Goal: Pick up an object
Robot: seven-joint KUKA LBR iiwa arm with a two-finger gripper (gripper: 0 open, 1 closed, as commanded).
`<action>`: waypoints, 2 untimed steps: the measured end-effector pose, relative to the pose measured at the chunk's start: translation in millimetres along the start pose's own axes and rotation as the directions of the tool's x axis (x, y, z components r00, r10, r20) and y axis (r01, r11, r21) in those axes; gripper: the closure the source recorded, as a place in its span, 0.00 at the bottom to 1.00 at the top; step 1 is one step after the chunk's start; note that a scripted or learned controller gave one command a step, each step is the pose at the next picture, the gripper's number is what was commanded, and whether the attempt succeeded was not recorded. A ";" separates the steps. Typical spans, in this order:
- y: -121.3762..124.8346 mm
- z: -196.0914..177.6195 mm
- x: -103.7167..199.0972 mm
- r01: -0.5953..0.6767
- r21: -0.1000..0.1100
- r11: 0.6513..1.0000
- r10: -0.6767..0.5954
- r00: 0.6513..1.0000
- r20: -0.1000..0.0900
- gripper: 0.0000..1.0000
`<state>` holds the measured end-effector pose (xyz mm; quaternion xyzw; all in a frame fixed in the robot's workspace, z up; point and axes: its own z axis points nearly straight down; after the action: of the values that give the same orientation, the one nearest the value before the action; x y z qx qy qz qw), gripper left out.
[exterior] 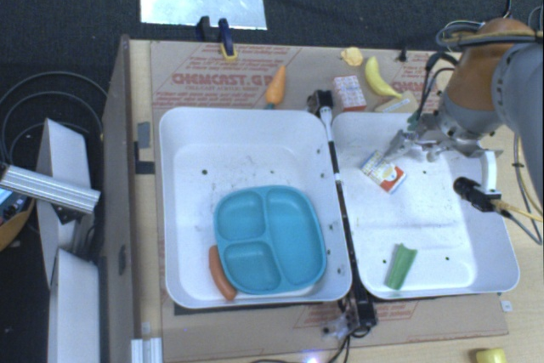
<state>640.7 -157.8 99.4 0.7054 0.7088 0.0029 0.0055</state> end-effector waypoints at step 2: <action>32.0 11.6 36.3 0.002 0.000 1.000 -0.002 1.000 -0.001 0.00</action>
<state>672.7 -121.4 88.1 0.7049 0.7093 0.0033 0.0051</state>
